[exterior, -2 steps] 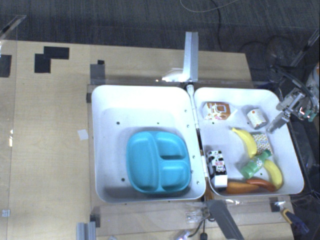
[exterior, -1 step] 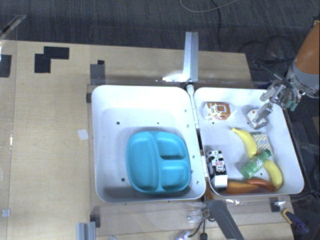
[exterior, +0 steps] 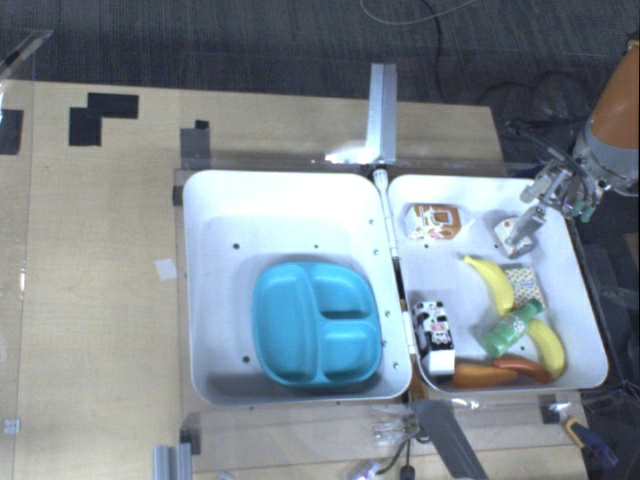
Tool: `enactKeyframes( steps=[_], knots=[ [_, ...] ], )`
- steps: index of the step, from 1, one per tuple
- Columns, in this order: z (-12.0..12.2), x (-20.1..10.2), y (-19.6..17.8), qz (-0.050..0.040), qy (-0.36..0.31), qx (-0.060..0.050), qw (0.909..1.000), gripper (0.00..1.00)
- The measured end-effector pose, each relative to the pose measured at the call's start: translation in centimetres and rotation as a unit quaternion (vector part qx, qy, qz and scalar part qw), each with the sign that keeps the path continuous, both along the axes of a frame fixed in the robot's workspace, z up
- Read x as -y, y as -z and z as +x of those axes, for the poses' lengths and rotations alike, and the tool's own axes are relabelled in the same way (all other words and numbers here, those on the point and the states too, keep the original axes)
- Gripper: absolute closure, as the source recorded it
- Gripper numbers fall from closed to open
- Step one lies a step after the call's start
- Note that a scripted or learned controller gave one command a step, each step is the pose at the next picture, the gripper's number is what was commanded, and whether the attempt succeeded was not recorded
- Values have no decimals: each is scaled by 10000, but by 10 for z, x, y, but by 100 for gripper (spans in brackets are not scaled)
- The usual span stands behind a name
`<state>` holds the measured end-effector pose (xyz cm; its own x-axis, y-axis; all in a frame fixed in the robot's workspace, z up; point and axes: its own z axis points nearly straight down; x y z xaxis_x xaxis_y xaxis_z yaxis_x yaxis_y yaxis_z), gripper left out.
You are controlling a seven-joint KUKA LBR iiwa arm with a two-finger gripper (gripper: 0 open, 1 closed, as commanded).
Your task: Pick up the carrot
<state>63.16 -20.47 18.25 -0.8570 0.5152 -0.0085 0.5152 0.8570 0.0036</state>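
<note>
The carrot (exterior: 497,372), orange with a reddish end, lies flat along the near wall of the right bin (exterior: 590,298). It sits just below a green bottle (exterior: 510,330) and a banana (exterior: 546,345). My gripper (exterior: 519,232) hangs low over the far right part of that bin, well away from the carrot and nearer the back wall. The grey arm with its orange band (exterior: 612,128) comes in from the upper right.
The right bin also holds a second banana (exterior: 492,280), a patterned pouch (exterior: 526,288), a black-and-white carton (exterior: 433,330) and an orange-and-white packet (exterior: 435,222). A blue divided plate (exterior: 318,320) lies in the left bin (exterior: 215,268).
</note>
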Motion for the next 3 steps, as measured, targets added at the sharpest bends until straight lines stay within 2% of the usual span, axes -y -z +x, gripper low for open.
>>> enactKeyframes(
  steps=[1,2,3],
  knots=[
    [-14,1,3,5,545,-5,9985,0],
    [-11,0,-10,-1,535,48,9986,100],
    [-47,-19,-82,-4,251,14,9997,100]
  ],
)
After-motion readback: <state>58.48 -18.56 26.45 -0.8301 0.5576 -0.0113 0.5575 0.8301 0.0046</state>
